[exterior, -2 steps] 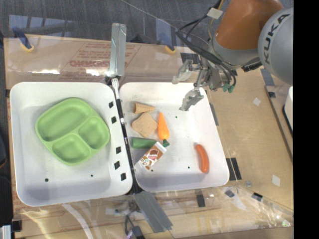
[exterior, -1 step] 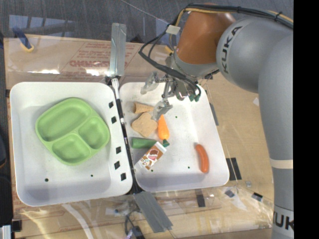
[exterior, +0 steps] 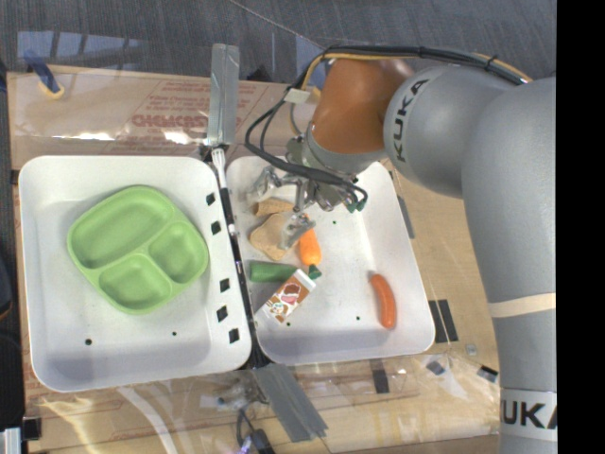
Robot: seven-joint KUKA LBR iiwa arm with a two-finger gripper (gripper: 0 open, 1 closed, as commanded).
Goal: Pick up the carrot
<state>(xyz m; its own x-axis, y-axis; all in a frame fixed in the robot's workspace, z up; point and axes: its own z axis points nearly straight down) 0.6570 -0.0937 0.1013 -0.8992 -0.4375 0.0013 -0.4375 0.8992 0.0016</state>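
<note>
A small orange carrot [exterior: 309, 248] lies in the middle of the right bin [exterior: 406, 334], its green end pointing toward the front. My gripper [exterior: 299, 221] hangs under the orange wrist band, just above and to the left of the carrot's upper end, over the bread slices. I see nothing held in it.
Tan bread slices [exterior: 270, 233] lie left of the carrot. A green vegetable [exterior: 268, 272] and a small carton [exterior: 286, 297] sit in front of it. A red sausage [exterior: 383, 301] lies to the right. The left bin [exterior: 38, 348] holds a green divided plate [exterior: 137, 246].
</note>
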